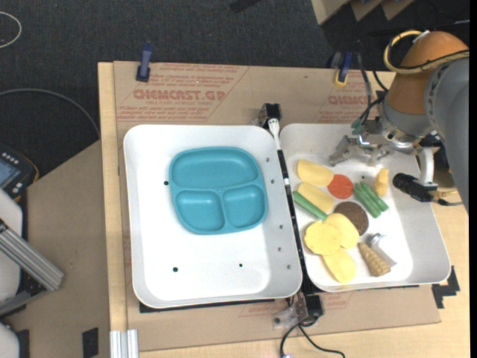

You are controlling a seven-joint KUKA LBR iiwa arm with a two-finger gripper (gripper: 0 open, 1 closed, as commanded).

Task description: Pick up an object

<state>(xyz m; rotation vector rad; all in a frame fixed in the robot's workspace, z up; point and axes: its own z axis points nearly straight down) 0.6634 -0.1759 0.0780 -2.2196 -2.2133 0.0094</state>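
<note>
Yellow toy food dominates the near end of the right bin [428,256] as a KUKA arm's pick attempt stands unfinished: nothing has been lifted, and every piece lies on the bin floor. Nearest the camera sit a yellow slice [341,265] and a ridged tan cone [376,258]; just behind them are two overlapping yellow rounds [330,234] and a brown disc [352,216]. Farther back lie a pale yellow wedge [316,198], green pods [370,198], a red piece [341,186], a yellow potato shape [314,173] and a small corn-like piece [382,182]. In the left bin [149,222], a teal tray [218,188] rests with its three sections bare. At the far right corner of the right bin, the claw [361,148] hangs low over white floor, apart from the food, holding nothing that can be seen; whether it is parted or closed cannot be told, as its metal parts blur into cables. The grasp and lift remain to be done. The arm's grey body is cut off at the frame edge, and the brown worktop [186,88] carries clamps at its far rim.
</note>
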